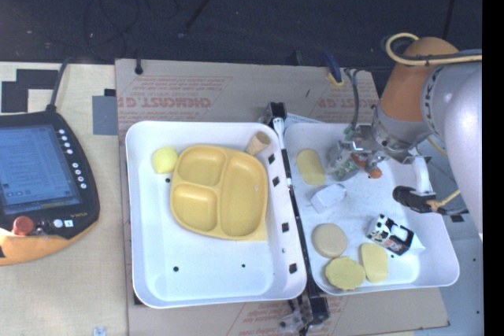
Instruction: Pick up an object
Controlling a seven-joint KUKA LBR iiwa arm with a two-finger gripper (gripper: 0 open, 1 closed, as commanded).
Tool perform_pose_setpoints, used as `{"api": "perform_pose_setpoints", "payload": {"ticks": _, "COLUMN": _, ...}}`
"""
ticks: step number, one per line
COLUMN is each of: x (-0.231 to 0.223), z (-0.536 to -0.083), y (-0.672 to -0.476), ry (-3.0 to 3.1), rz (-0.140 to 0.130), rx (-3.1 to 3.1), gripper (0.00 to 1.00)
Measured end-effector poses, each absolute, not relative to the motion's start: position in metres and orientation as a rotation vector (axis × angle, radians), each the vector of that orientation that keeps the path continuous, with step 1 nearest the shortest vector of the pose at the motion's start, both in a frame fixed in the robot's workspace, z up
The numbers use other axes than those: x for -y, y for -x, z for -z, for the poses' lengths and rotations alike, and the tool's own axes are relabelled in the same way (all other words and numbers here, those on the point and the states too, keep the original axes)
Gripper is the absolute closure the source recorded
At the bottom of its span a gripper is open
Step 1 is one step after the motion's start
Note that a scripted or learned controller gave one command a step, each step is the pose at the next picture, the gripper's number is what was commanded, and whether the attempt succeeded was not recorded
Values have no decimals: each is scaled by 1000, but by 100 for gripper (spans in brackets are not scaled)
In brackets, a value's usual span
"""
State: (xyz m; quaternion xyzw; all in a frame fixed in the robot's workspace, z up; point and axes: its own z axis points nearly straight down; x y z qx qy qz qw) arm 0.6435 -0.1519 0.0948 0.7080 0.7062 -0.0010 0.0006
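Observation:
My gripper is low over the back of the right bin, reaching in from the right. A small greenish and red thing lies right under it, and I cannot tell whether it is held. Left of the gripper lies a yellow oblong piece, with a white crumpled piece just in front of it. Nearer the front sit a tan round disc, a yellow round piece, a yellow wedge and a black-and-white packet.
The left bin holds a yellow divided plate, a yellow ball and a tan cup at its back right corner. A tablet pendant lies on the bench to the far left.

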Motion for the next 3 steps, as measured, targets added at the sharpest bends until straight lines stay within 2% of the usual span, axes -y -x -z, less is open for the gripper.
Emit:
{"api": "perform_pose_setpoints", "payload": {"ticks": 1, "x": 79, "z": -90, "y": -645, "ry": -2217, "rz": -2, "rx": -2223, "gripper": 0}}
{"api": "perform_pose_setpoints", "payload": {"ticks": 2, "x": 81, "z": -102, "y": -647, "ry": -2215, "rz": -6, "rx": -2221, "gripper": 100}}
{"api": "perform_pose_setpoints", "payload": {"ticks": 3, "x": 146, "z": -116, "y": -582, "ry": -2232, "rz": 10, "rx": -2216, "gripper": 100}}
